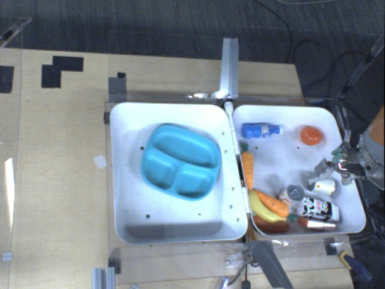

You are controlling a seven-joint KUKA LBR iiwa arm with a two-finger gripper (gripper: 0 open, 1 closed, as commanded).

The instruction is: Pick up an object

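Currently on the bench, left to right:

- Left bin (120,179): holds one blue divided tray (179,161), lying flat near its middle.
- Right bin (325,114): several loose objects.
- Blue bottle (260,130): on its side near the far left corner.
- Carrot (247,168): along the left wall.
- Banana (260,205): near the front, touching a second orange carrot (275,203).
- Orange round fruit (311,135): toward the far right, apart from the rest.
- Black-and-white carton (317,208): at the front right.
- Gripper (328,170): at the right wall, above a small white item (325,186); whether its fingers are spread or pressed together cannot be told.
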